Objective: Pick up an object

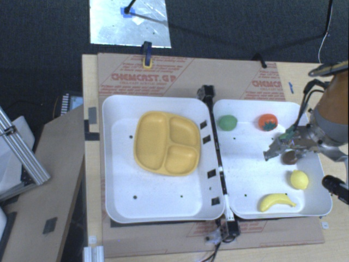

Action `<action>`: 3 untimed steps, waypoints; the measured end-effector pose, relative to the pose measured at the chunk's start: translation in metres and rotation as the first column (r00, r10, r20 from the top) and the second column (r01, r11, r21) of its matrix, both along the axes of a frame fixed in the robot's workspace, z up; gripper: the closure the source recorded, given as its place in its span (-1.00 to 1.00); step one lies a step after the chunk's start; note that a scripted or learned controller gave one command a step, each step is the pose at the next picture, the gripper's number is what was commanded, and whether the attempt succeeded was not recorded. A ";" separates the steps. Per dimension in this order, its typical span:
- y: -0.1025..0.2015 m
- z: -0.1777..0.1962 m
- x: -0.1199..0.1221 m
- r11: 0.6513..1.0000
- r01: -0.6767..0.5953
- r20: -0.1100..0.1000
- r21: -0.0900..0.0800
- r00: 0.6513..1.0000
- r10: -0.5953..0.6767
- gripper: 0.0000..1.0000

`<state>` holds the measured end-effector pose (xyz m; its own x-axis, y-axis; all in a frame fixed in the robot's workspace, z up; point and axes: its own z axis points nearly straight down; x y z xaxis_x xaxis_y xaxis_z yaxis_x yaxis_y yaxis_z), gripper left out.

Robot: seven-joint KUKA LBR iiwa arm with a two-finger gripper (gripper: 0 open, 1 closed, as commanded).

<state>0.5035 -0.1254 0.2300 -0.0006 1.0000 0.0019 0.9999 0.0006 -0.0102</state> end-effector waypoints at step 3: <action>0.005 -0.103 -0.009 1.000 0.000 0.007 0.000 1.000 0.000 -1.00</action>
<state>0.4943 -0.1204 0.1274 -0.0004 1.0000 0.0017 1.0000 0.0004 -0.0037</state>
